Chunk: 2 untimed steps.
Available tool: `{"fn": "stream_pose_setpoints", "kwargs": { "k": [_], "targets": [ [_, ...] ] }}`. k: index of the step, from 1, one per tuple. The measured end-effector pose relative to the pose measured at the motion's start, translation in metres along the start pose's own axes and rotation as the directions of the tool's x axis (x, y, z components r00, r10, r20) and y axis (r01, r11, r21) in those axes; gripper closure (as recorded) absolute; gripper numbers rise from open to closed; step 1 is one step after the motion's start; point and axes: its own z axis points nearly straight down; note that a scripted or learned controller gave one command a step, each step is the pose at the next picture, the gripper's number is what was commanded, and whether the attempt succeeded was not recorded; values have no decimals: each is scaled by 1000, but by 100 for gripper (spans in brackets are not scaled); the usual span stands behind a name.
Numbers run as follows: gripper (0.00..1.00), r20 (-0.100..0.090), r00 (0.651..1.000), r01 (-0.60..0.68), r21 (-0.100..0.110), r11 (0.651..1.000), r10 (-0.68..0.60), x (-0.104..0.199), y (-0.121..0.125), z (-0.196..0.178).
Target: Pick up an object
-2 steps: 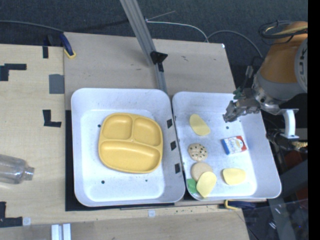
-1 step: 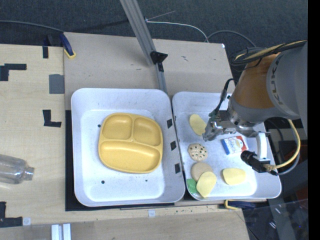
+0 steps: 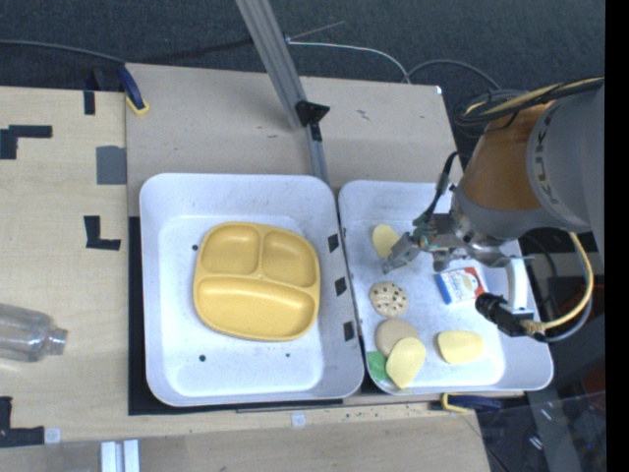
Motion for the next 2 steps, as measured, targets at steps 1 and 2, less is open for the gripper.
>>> {"fn": "stream_pose_setpoints", "kwargs": {
  "k": [1,2],
  "targets": [
    [0,3,1000,-1,-2,1000,1,3,-20,67],
    [0,0,1000,0,0,1000,0,5,-19,55]
  ]
}}
